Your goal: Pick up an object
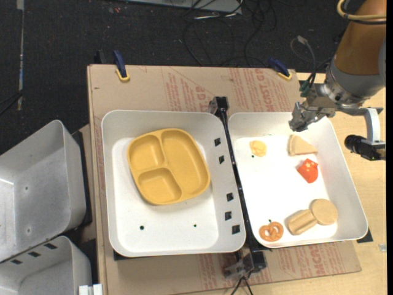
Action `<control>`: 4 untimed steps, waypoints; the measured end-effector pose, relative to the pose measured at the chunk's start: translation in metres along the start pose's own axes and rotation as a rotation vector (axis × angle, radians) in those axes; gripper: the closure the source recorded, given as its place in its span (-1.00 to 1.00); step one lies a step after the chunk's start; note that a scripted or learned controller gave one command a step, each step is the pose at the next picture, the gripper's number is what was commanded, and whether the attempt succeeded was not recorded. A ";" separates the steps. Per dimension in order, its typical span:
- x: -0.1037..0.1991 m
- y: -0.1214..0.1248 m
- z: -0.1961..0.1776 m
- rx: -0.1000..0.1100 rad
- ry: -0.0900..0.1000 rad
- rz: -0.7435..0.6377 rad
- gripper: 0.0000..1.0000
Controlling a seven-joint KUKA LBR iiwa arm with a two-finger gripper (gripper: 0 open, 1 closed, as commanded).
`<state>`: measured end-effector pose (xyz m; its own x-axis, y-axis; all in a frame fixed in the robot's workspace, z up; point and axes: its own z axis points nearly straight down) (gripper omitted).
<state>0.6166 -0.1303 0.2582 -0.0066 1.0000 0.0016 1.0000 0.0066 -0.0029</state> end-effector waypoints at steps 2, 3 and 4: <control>0.098 -0.042 0.007 -0.001 0.001 -0.001 1.00; 0.147 -0.046 0.009 -0.001 0.000 -0.002 1.00; 0.208 -0.068 0.014 0.001 0.000 -0.002 1.00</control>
